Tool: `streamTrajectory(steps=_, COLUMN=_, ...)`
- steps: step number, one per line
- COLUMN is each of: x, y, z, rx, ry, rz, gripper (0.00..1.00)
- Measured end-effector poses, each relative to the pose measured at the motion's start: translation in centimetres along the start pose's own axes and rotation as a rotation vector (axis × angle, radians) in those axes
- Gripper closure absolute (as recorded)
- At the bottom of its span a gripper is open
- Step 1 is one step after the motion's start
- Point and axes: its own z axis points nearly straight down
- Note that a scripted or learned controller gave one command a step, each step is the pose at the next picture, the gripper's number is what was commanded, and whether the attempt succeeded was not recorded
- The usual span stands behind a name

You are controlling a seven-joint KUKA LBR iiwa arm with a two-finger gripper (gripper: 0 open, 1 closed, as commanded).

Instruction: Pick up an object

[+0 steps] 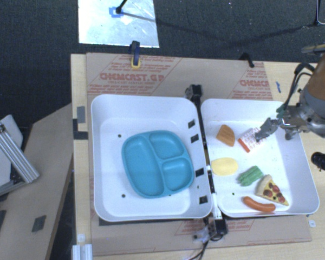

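The right bin (300,161) holds several toy foods: an orange-brown wedge (225,135), a red and white packet (249,140), a yellow oval piece (225,166), a green piece (250,175), a pizza slice (272,190) and a sausage (258,204). My gripper (278,131) hangs over the upper right of this bin, open, its fingers spread apart. Its left finger (266,129) is right beside the packet's upper right end. Nothing sits between the fingers.
The left bin (111,112) holds a blue divided plate (154,163). A black hinge strip (201,145) runs between the two bins. The arm's body (319,99) stands over the bench's right edge.
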Motion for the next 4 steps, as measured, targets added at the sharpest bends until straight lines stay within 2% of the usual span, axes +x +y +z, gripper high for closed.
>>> streamTrajectory(steps=1, x=0.0, y=0.2, z=-0.6, rx=-0.011, ry=-0.002, rz=-0.003, gripper=0.0)
streamTrajectory(steps=2, x=0.0, y=-0.4, z=5.4, rx=-0.007, ry=-0.001, rz=0.0, gripper=0.0)
streamTrajectory(steps=4, x=0.7, y=-0.2, z=13.7, rx=-0.01, ry=-0.001, rz=-0.001, gripper=0.0)
